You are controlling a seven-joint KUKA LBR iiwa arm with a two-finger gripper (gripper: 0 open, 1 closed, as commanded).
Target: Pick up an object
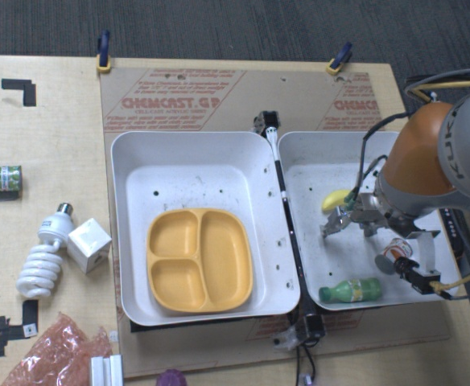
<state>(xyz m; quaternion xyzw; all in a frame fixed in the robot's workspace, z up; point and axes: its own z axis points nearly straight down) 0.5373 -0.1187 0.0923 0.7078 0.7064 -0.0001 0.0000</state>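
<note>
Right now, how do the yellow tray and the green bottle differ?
The yellow tray lies flat in the left bin; the green bottle lies on its side in the right bin. The tray is much larger and has three compartments. Both rest on a bin floor, apart from the tool.

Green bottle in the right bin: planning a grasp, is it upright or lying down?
Lying down: the green bottle rests on its side on the right bin's floor.

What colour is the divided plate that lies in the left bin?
The divided plate is yellow-orange, plain with no pattern; the camera view shows it clearly.
</note>
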